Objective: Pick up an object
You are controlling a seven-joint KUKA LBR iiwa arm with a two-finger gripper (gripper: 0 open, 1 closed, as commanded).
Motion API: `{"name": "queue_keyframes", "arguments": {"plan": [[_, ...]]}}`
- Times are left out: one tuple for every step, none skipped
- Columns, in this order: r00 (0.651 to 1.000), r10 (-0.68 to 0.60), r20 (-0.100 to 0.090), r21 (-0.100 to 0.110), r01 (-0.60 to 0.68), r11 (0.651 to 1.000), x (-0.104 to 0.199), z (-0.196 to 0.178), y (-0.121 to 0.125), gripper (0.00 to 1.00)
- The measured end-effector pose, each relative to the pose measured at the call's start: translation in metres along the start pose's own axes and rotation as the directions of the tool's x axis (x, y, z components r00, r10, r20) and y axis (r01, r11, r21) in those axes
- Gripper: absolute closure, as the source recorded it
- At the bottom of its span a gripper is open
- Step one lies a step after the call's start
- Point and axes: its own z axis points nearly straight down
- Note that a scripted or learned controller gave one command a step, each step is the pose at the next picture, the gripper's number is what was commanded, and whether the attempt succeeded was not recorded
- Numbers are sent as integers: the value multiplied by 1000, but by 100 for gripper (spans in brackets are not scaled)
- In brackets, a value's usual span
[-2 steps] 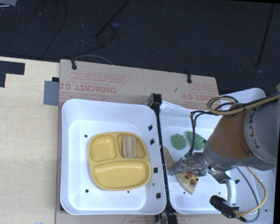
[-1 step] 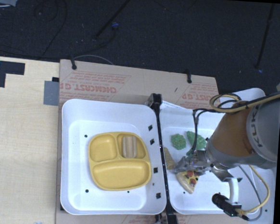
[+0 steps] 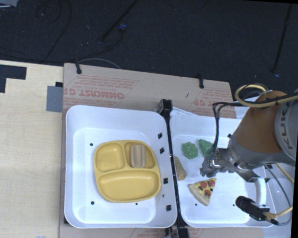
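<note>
A pale wooden bench [image 3: 18, 152] carries a brown cardboard sheet [image 3: 141, 92] (printed lettering upside down), with two white bins [image 3: 81, 136] side by side on it.

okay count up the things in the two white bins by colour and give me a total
Yellow: 1, divided tray
Tan: 2, piece in tray, piece by divider
Green: 2, pieces
Multicoloured: 1, pizza slice
Total: 6

around the pizza slice [image 3: 203, 190] the bin floor [image 3: 224, 211] lay open below and right; the arm [image 3: 258, 137] loomed just above, a tan piece [image 3: 179, 169] crowded its left.
</note>
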Motion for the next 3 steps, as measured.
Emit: {"name": "queue_keyframes", "arguments": {"plan": [[1000,1,0,1,-1,1000,-1,-41,1,100],[1000,-4,-2,5,4,1000,56,-36,12,100],[1000,-3,-2,4,3,1000,99,-43,32,100]]}}
